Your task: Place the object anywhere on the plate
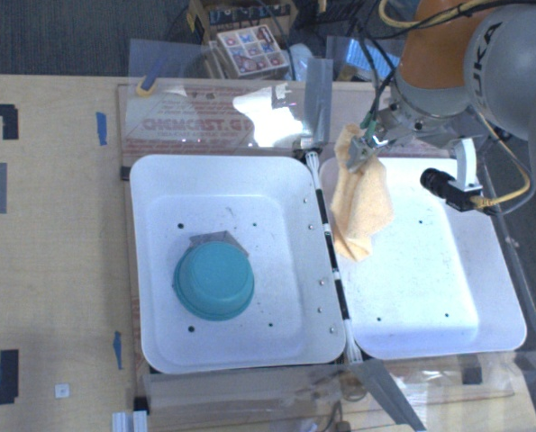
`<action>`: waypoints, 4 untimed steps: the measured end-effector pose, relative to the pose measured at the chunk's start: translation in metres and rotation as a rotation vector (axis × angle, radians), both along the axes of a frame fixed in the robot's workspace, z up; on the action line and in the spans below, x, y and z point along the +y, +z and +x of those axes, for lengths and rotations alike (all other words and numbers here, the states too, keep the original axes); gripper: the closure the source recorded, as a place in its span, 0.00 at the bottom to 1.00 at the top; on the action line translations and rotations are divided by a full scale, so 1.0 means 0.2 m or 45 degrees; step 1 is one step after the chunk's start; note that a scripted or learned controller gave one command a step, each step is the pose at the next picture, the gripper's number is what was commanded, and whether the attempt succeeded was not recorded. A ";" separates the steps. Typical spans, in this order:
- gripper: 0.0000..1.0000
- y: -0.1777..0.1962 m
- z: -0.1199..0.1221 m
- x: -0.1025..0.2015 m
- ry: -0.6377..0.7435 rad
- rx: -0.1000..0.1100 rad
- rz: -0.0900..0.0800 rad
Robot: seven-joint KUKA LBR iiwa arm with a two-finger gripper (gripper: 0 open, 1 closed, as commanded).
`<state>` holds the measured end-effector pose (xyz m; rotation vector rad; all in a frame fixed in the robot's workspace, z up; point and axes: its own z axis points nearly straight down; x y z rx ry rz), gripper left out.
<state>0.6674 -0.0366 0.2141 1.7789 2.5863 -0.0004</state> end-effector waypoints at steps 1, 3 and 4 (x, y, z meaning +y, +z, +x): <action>1.00 -0.08 -0.38 0.27 -0.046 0.001 0.002; 1.00 -0.24 -0.71 0.80 0.103 0.007 0.002; 0.00 -0.24 -0.71 0.80 0.102 0.006 0.002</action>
